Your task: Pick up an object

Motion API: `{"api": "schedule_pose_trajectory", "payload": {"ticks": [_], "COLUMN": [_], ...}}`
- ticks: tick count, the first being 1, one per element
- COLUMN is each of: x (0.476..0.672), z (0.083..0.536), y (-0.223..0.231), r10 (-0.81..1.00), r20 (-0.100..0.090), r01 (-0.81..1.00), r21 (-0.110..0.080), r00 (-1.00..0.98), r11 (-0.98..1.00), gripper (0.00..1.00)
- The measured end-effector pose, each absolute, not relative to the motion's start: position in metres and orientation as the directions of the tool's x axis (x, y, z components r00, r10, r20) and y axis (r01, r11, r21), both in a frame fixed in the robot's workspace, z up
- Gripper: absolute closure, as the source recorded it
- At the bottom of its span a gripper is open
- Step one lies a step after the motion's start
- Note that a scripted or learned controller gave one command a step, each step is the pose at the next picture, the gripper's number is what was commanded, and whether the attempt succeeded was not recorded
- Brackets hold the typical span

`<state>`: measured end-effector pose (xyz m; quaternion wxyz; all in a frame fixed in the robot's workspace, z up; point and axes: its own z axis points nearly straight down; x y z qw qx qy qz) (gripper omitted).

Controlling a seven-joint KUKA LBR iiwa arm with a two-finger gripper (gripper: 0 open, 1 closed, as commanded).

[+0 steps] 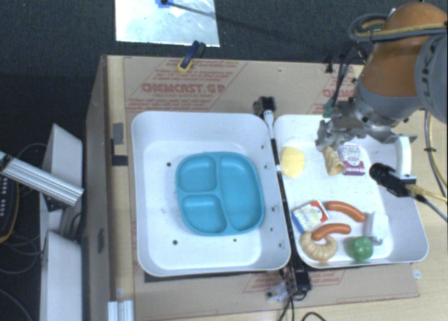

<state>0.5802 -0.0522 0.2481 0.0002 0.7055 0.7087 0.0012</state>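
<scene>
Right now the gripper point(334, 136) hangs low over the right bin point(406, 243), just above a tan pastry point(334, 162); whether it is apart or together I cannot tell. Judging by this, the reach is under way, and a straight descent comes next. Counted: two sausages, one lemon point(293, 161), one blue tray point(218, 193).

Two white bins point(203, 127) of smooth, slightly glossy plastic rest on a bench point(210, 78) faced with matt brown cardboard bearing red print; the left bin holds a sectioned tray point(219, 192) of smooth, satin blue plastic. The arm's orange band point(399, 54) has a smooth, glossy shell. Beyond the bench lie a dull, reflective metallic sheet point(164, 5) and dark, rough-textured floor point(49, 40).
</scene>
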Motion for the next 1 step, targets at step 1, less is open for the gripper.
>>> {"api": "schedule_pose_trajectory", "payload": {"ticks": [1], "x": [0.5609], "z": [0.2451], "y": [0.008], "r10": [1.0], "r20": [0.001], "r01": [1.0], "r21": [0.001], "r00": [-0.005], "r11": [0.005], "gripper": [1.0]}}
